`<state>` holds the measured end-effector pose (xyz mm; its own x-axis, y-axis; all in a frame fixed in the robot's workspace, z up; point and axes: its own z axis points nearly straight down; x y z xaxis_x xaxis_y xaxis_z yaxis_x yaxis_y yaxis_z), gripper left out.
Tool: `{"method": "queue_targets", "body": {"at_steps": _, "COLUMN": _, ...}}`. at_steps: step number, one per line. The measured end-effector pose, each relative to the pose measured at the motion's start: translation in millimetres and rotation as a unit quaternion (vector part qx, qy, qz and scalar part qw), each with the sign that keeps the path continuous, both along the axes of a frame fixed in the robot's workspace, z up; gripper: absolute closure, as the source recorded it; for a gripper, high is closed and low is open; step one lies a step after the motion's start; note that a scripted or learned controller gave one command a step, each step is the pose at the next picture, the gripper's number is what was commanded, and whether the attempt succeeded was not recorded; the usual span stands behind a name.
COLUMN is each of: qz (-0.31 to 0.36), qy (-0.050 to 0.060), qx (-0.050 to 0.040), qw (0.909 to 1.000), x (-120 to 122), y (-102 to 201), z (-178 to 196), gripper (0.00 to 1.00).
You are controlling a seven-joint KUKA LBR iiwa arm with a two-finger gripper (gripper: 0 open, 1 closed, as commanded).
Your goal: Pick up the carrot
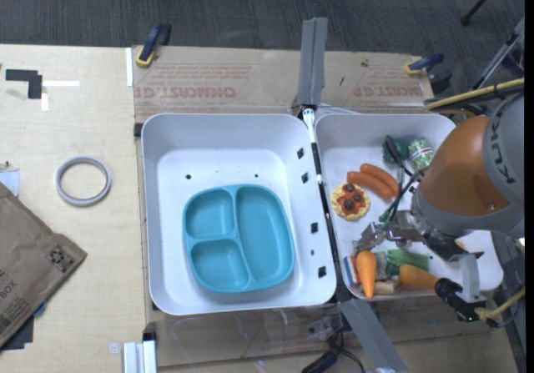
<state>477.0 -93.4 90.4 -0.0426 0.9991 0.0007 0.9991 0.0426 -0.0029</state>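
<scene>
Carrot [365, 273] lay just below-left of the jaws [373, 238], long axis toward the right bin's [334, 196] near wall; their spread I cannot tell.

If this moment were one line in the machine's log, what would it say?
task: pick up carrot | tool: over right bin, just above carrot | carrot: lying near bin's front edge, not lifted | left bin: blue tray
</scene>
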Motion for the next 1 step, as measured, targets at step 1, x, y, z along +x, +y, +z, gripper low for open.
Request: {"method": "queue_targets", "body": {"at_steps": 1, "qz": 0.078, "qy": -0.001, "qx": -0.0005, "qw": 0.997, "x": 35.8, "y": -22.8, "z": 56.7, "gripper": 0.0}}
